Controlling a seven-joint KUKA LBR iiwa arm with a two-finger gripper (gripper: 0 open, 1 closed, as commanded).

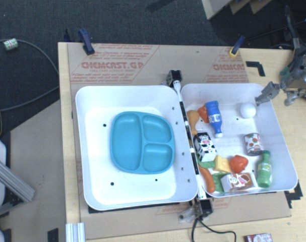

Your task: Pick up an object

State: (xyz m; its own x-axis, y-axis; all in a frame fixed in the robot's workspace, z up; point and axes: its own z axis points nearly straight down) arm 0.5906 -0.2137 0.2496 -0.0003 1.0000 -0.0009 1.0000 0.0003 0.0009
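Gripper [276, 91]: dull grey metal, two thin fingers [264, 93], angular, w/ darker joints. Wrist block above is grey-green, boxy, w/ a thin dark cable running up. Rest too blurred for markings.

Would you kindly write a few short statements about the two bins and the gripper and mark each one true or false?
1. The blue divided plate lies in the left bin. True.
2. The blue bottle lies on the plate. False: it lies in the right bin, near the far end.
3. The gripper is over the right bin's far right corner. True.
4. The white ball is held between the gripper's fingers. False: it rests on the bin floor, apart from the gripper.
5. The green bottle is in the right bin, near its right wall. True.
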